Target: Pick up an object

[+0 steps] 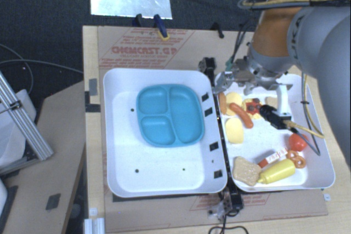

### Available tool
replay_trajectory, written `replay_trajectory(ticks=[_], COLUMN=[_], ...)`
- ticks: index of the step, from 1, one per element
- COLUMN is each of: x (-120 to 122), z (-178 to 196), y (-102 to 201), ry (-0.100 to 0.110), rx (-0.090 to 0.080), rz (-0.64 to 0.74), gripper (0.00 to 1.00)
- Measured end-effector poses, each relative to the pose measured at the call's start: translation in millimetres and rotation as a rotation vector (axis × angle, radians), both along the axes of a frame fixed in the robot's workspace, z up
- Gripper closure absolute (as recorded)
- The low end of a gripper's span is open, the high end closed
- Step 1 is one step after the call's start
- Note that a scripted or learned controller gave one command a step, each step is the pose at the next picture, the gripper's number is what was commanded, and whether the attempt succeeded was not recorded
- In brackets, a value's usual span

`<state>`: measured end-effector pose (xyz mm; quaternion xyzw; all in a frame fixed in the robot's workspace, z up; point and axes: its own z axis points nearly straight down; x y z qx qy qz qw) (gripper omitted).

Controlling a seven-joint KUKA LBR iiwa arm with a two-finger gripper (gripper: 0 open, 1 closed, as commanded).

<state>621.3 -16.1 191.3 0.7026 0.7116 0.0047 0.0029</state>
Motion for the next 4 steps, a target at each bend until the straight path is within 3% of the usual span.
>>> replay_trajectory(ticks=[1, 2, 3, 4], x=[-66, -62, -123, -46], z=[-7, 4, -8, -6], y=[-11, -10, 48, 107], ry=[0.015, 0.007, 0.016, 0.003], rx=[-0.002, -0.002, 0.001, 0.0], rz=[-0.013, -0.01, -0.004, -0.002], gripper=[0.0, 1.0, 1.0, 1.0])
